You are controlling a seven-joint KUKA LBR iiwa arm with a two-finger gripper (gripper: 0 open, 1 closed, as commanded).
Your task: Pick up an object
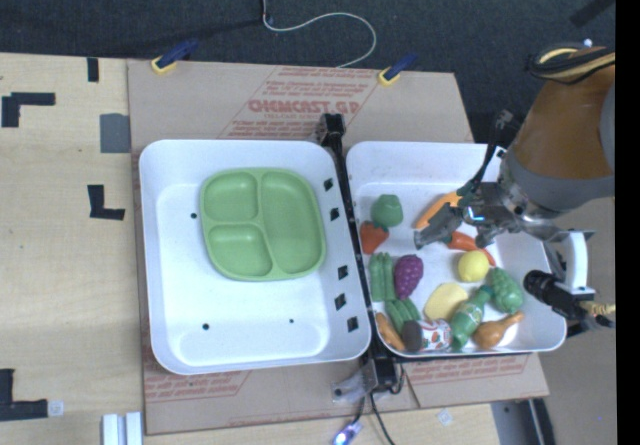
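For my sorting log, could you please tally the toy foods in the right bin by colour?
Green: 5, e.g. the green round piece
Orange: 3, e.g. the carrot
Yellow: 2, e.g. the lemon
Purple: 1, the grapes
Unclear: 1 red-white piece
Total: about 12

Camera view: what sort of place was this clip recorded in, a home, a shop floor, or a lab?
Most likely a robotics lab test bench. Two white bins sit on a cardboard sheet clipped to the bench, toy food fills the right bin, and a green divided plate lies in the left.
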